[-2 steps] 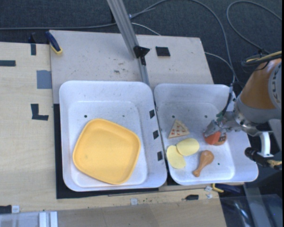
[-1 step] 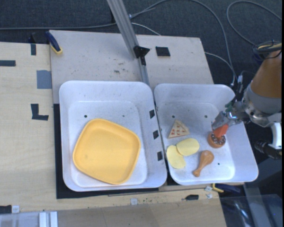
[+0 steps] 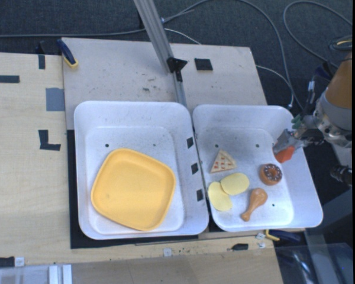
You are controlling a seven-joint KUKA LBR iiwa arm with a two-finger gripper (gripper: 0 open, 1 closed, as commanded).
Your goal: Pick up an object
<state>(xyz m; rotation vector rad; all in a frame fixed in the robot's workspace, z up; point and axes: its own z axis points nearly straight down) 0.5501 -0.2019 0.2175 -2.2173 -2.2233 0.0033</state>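
My gripper (image 3: 286,147) hangs over the right side of the right bin (image 3: 296,218), reaching in from the right. A small red-orange object (image 3: 285,154) sits between its fingertips, and the gripper is shut on it. On the bin floor just below lie a chocolate donut (image 3: 271,174), a brown drumstick (image 3: 254,203), two pale yellow slices (image 3: 235,183) (image 3: 219,197) and a triangular waffle-like wedge (image 3: 223,161).
The left bin (image 3: 86,120) holds a large yellow square plate (image 3: 133,188). A metal pole (image 3: 160,34) slants down to the bins' far edge. Cables trail across the dark floor at the back right.
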